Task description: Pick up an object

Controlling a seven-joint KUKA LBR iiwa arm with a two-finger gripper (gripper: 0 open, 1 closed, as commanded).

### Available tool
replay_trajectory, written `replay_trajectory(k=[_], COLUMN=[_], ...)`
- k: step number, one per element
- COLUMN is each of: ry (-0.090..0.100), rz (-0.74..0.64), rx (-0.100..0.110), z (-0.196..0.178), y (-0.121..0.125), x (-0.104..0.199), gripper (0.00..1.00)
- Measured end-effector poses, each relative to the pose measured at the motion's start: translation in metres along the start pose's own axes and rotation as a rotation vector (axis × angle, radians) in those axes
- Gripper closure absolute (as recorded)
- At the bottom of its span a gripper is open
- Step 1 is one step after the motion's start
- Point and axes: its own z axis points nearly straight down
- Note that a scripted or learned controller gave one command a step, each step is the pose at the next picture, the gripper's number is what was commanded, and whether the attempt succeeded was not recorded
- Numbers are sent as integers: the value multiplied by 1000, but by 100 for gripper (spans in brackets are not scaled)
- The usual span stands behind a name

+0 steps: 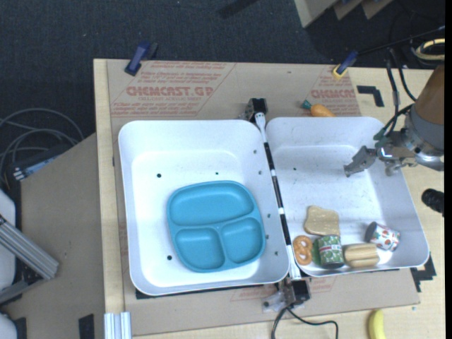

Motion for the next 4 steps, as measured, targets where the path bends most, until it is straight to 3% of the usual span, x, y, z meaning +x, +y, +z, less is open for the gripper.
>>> replay_trajectory(k=[1, 2, 3, 4], ry=[1, 1, -1, -3], rz=[-1, 0, 0, 1], rx=[2, 3, -5, -6], z=[2, 71, 100, 100], y=[-72, -81, -47, -41], x=[56, 78, 84, 86], gripper=[0, 0, 0, 0])
